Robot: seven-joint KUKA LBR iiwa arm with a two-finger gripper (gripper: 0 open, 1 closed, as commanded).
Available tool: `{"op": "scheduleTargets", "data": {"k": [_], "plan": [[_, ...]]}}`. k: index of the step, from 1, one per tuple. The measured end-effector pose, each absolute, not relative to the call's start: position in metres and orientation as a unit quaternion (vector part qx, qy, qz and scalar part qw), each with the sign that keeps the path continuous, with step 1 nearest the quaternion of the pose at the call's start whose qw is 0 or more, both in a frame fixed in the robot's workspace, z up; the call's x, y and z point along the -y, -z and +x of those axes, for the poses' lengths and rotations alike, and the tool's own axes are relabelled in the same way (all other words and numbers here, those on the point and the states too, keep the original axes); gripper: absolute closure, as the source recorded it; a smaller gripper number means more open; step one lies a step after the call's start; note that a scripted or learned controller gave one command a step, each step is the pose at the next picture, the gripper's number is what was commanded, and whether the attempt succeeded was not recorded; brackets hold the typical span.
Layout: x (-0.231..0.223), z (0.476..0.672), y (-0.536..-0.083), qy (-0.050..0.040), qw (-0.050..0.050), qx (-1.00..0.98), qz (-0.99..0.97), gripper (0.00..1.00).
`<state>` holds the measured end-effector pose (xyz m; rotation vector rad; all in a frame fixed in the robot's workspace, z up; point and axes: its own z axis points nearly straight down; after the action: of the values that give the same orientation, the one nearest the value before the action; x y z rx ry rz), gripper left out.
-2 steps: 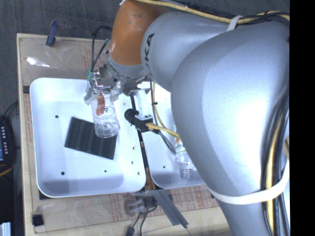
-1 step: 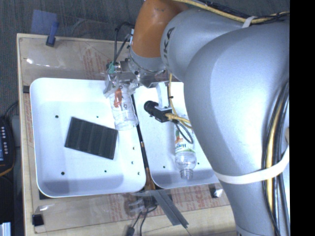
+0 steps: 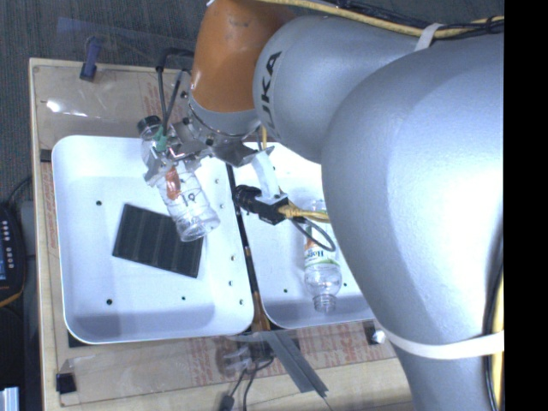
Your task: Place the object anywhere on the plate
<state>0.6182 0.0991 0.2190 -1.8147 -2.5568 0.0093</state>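
A dark, flat rectangular plate lies in the left white bin. Just above its upper right corner hangs a clear plastic bottle, tilted with its base pointing down and right. My gripper is shut on the bottle's neck end, near a green cap. The bottle's lower end is over the bin floor at the plate's top edge.
A second clear bottle with a label lies in the right bin, cap toward the front. A black cable connector hangs over the divide between the bins. The big grey arm covers most of the right bin.
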Motion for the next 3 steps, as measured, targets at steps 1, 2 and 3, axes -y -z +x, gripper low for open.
{"op": "scheduleTargets", "data": {"k": [1, 2, 3], "plan": [[-0.075, 0.647, -0.188, -0.0018, 0.002, 0.852, -0.523, 1.00], [-0.082, 0.656, -0.201, -0.0023, 0.001, 0.842, -0.539, 1.00], [-0.042, 0.657, -0.229, -0.0021, 0.001, 0.833, -0.554, 1.00]]}}
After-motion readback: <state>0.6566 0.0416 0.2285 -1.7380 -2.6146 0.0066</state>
